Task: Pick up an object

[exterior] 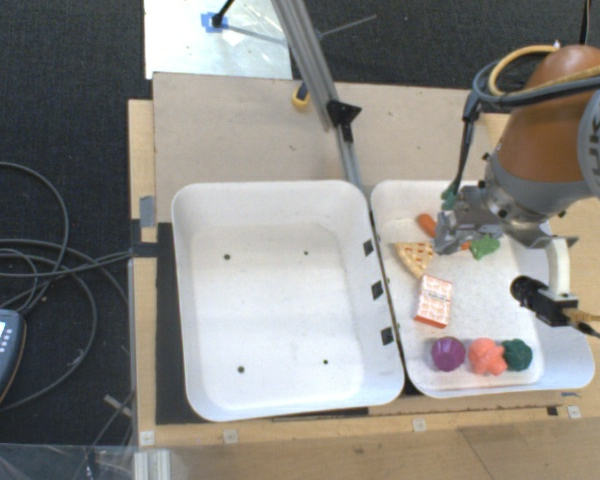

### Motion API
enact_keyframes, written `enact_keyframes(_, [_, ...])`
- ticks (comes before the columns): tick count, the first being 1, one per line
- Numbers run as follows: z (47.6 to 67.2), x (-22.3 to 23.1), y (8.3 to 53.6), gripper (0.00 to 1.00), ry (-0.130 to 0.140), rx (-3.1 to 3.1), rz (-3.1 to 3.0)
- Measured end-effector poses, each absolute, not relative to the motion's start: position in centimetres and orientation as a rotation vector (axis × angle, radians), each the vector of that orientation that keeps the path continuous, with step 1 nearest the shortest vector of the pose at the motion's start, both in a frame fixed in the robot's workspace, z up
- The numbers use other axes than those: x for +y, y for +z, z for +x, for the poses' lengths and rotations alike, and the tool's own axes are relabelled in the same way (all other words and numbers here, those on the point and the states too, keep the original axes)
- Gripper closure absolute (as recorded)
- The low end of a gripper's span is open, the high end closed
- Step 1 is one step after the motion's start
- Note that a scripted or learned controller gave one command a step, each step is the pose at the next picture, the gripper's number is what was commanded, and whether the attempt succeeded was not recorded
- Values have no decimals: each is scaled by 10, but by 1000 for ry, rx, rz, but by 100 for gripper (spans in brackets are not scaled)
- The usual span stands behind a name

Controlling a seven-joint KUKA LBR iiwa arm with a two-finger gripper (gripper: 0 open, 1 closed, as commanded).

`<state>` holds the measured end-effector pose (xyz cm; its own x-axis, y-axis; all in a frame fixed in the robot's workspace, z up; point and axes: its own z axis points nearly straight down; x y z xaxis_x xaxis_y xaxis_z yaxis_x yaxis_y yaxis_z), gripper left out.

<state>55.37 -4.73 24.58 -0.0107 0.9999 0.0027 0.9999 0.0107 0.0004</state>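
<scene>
We see the claw (pixel 458 230) (grip state unclear) low among the small orange carrot-shaped toy (pixel 426 225) and tan waffle-patterned wedge (pixel 415 258), risking a miss.

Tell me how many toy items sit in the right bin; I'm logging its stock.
6 visible: orange piece and green piece by the gripper, waffle wedge, red-white box, and purple, orange-red and dark green toys along the near edge. The arm may hide more.

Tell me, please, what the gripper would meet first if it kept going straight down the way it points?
Probably the right bin's floor between the orange piece and green piece; depth is unclear, so the gripper might clip either.
</scene>
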Motion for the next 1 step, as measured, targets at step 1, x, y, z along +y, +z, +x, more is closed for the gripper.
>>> enact_keyframes(1, [555, 16, 247, 100, -5, -2234, -2207])
